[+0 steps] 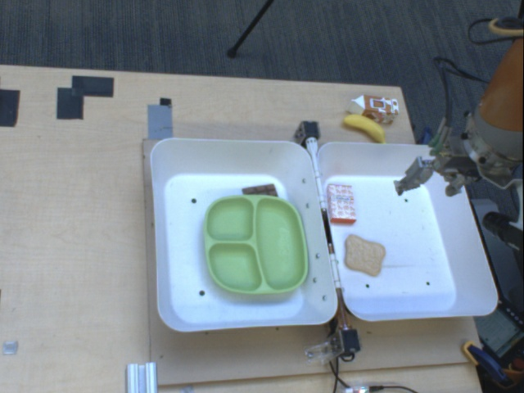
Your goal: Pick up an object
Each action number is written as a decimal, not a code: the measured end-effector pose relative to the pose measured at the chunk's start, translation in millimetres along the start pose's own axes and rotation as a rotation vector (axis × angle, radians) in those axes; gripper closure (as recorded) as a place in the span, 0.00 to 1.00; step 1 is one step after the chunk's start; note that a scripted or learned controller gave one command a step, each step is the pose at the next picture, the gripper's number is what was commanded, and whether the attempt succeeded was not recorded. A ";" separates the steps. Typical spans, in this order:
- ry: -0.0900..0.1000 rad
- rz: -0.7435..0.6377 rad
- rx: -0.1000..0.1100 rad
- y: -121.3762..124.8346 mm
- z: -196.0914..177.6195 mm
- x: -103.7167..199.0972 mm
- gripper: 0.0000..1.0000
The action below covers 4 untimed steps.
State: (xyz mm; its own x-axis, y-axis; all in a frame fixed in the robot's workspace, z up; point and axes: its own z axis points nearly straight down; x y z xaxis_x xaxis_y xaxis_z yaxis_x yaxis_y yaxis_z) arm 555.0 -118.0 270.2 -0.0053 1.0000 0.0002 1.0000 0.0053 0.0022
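Your gripper [429, 178] sits wide and holds nothing at right bin's [458, 297] upper right, well apart from toast [364, 255].

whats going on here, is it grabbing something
Not yet. The arm's hand hovers at the right bin's upper right, with nothing between its fingers. The red-and-white packet and the tan piece of bread lie untouched on that bin's left side. A green divided plate sits in the left bin.
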 end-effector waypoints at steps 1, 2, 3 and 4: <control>0.000 0.003 0.001 -46.7 83.7 -32.0 0.00; -0.002 0.004 -0.009 -65.2 181.9 2.0 0.00; -0.003 0.002 -0.017 -62.4 169.6 2.3 1.00; -0.002 0.002 -0.015 -63.0 170.3 2.5 0.00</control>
State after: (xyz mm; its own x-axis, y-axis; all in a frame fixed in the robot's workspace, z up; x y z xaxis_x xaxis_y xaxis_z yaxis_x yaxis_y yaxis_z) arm 492.5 -115.8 99.8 -0.0031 1.0000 -0.0020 0.9998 0.0031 0.0170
